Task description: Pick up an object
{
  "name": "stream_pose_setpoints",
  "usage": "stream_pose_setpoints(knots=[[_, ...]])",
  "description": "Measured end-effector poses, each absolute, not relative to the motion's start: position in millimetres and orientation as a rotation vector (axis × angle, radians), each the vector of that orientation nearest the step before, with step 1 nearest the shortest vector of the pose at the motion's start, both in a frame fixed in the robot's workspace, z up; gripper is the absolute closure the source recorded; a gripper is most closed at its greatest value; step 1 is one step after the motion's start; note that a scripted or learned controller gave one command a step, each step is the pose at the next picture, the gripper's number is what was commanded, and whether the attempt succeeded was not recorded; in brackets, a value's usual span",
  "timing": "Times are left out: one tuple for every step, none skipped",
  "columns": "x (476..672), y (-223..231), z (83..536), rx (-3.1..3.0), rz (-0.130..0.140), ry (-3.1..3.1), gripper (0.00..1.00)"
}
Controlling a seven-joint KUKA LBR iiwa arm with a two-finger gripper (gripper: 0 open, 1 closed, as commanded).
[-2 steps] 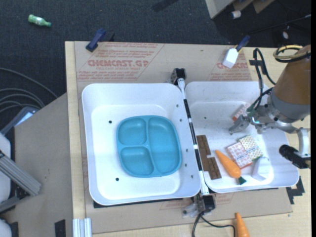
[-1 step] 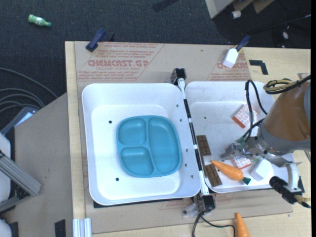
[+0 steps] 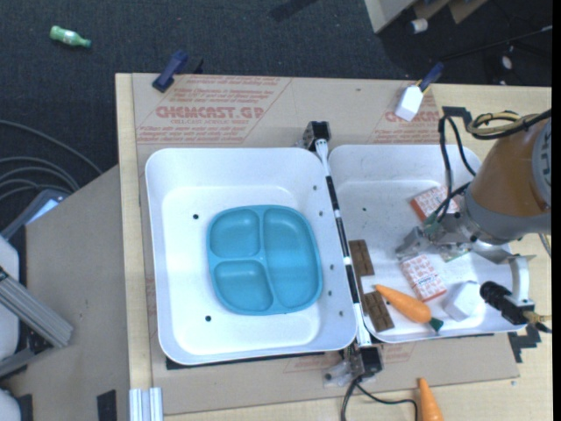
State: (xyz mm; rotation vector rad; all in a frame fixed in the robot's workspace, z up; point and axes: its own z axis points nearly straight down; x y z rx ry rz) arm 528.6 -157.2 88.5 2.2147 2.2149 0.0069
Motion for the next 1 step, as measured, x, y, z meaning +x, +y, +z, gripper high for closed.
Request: stream_pose_setpoints(knots=[[497.5,-136.5,84.3,2.224,-0.001,2.223,0.00]])
